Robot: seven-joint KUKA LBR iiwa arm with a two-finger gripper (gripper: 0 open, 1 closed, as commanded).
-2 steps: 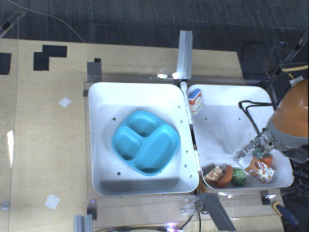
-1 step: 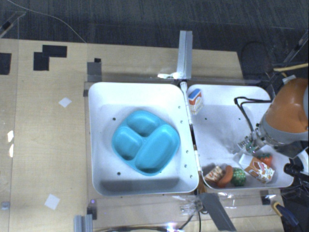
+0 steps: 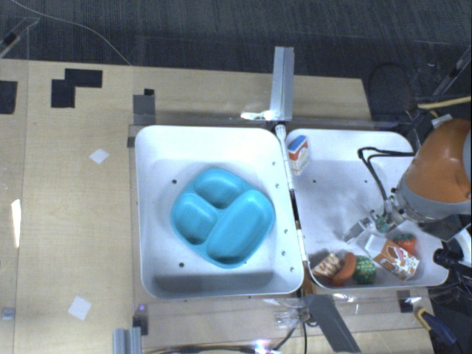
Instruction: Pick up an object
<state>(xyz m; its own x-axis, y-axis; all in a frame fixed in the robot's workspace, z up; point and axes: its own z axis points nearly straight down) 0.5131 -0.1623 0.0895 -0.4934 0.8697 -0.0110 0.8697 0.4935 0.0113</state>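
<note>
The right bin [image 3: 332, 190] holds a small white carton with a blue and orange label [image 3: 297, 152] at its far left corner. Along its near edge lie a brownish toy food piece [image 3: 335, 265], a green piece [image 3: 364, 269] and an orange and white packet [image 3: 397, 259], with a small red piece [image 3: 403, 237] just behind the packet. My gripper [image 3: 366, 227] hangs low over the bin's right half, just above the packet and to the right of bare floor. Nothing shows between its fingers.
The left bin [image 3: 151, 198] holds a blue three-compartment tray [image 3: 223, 216]. A metal post [image 3: 283, 83] stands behind the divide between the bins. The arm's orange band [image 3: 442, 164] and a black cable [image 3: 376, 161] overhang the right bin's right side.
</note>
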